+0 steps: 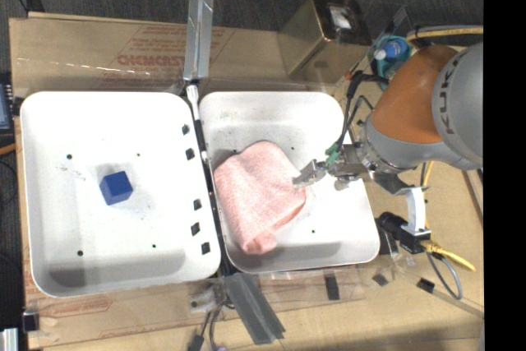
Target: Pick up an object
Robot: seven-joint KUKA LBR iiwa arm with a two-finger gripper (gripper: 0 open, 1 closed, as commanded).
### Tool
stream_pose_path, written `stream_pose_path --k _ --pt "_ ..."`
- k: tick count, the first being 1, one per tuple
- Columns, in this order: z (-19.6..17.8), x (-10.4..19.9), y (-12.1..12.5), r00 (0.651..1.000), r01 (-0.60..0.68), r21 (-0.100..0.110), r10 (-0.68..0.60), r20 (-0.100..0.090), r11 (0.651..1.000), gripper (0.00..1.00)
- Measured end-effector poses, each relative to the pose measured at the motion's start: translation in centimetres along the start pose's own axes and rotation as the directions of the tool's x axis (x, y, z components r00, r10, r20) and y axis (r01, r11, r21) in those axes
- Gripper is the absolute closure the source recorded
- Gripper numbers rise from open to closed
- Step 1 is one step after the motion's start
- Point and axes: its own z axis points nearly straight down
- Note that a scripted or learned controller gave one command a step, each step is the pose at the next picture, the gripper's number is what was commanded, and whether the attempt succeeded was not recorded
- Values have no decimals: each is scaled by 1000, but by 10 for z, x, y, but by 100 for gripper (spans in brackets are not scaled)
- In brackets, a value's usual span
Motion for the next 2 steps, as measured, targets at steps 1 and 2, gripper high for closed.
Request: stream_pose_path --k 1,2 --pt "100 -10 16 995 100 -8 -100 2 995 0" --pt "92 -9 16 994 106 -3 -106 -1 994 100"
